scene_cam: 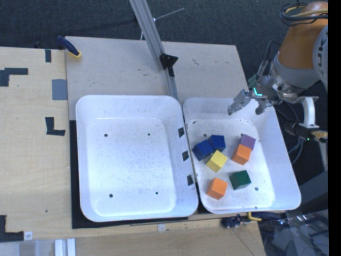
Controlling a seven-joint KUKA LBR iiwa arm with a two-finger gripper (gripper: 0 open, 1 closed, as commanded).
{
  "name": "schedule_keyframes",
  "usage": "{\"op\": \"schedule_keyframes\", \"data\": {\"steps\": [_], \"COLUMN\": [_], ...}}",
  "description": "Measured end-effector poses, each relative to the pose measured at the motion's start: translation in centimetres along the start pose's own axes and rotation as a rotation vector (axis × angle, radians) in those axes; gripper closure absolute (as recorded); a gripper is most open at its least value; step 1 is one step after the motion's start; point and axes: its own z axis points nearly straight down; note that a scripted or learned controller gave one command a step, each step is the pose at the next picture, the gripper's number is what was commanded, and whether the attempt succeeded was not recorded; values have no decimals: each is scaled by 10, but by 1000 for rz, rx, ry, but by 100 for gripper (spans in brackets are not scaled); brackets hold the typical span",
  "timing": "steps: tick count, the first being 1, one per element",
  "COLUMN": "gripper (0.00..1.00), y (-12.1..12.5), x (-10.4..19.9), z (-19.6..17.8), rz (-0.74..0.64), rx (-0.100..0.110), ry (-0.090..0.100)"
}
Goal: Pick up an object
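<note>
Coloured cubes (224, 164) lay in the right bin (277, 143). At its 12 o'clock rim hovered the end effector (248, 105), fingers spread, gripping nothing.

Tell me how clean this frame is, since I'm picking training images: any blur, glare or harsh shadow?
Camera view: soft overall, so block edges look slightly fuzzy; lighting is even, with faint shadows under the blocks in the right bin; the white left bin is bright but not blown out; the gripper looks a little blurred.
</note>
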Motion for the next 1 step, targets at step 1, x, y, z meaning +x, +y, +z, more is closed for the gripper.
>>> {"op": "schedule_keyframes", "data": {"steps": [1], "gripper": [0], "y": [0], "x": [2], "z": [44], "rz": [0], "rx": [5], "ry": [-1]}}
